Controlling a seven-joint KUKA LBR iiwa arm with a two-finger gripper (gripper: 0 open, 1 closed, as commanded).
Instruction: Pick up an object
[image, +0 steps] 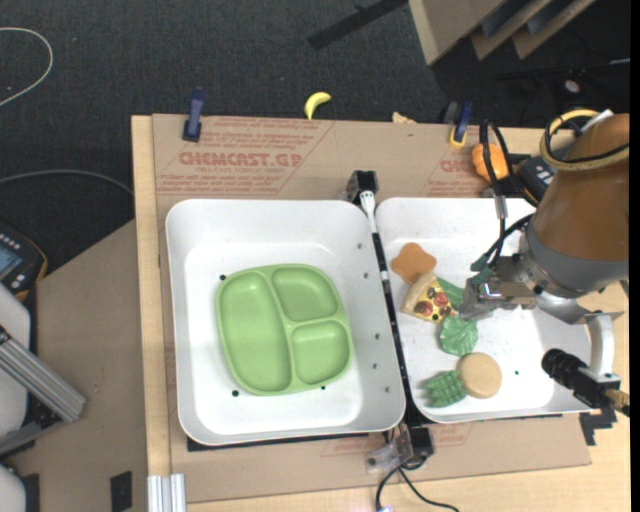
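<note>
Green toy leaf lies just beneath my pincer, poised to grab; whether it's clenched, I cannot tell.

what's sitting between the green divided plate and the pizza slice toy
In the camera view, the bins' adjoining white rims with a black strip; the green plate lies left, the pizza slice right.

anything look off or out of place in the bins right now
Nothing stands out. The green divided plate lies flat in the left bin; the toy foods, including a pizza slice and a round cookie, are all inside the right bin.
</note>
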